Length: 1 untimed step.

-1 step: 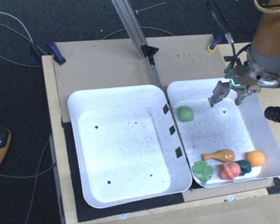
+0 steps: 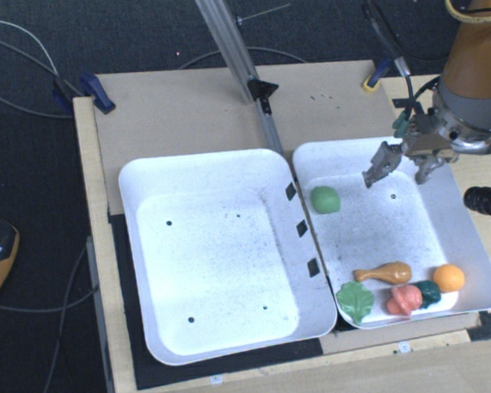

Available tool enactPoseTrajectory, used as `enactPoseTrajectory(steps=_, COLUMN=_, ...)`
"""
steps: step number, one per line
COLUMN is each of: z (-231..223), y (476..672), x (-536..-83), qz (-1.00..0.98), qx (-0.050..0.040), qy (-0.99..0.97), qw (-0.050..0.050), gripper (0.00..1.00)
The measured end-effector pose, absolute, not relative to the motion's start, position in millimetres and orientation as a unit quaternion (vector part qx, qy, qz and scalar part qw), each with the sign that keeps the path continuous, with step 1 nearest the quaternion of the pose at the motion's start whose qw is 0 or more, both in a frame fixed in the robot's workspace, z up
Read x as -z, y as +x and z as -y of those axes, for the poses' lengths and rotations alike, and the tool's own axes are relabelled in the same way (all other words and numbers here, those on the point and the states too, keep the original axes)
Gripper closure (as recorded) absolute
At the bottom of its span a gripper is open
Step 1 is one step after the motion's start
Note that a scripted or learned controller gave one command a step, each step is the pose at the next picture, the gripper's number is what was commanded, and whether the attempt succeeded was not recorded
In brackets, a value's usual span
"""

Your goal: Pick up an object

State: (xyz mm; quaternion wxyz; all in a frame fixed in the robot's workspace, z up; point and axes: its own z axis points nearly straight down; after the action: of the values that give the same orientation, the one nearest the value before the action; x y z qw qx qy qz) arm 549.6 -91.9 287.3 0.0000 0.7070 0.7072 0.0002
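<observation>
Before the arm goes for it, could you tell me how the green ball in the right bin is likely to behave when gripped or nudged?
The green ball looks round and smooth, so it would probably roll if nudged. It sits alone on the flat floor of the right bin, with nothing nearby to stop it. It could squirt from the open gripper if pinched off-centre.

Tan bench bearing two white bins, side by side.

White bins flecked with dark specks; right bin holds green ball, tan-brown drumstick, orange ball, pink lump, dark teal piece, green leaf.
</observation>
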Motion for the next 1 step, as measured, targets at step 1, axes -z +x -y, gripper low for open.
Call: enactPoseTrajectory(steps=1, z=84.2, y=555.8, x=-237.3, qz=-0.707, qx=0.0011, qy=0.707, qw=-0.001, gripper=0.00)
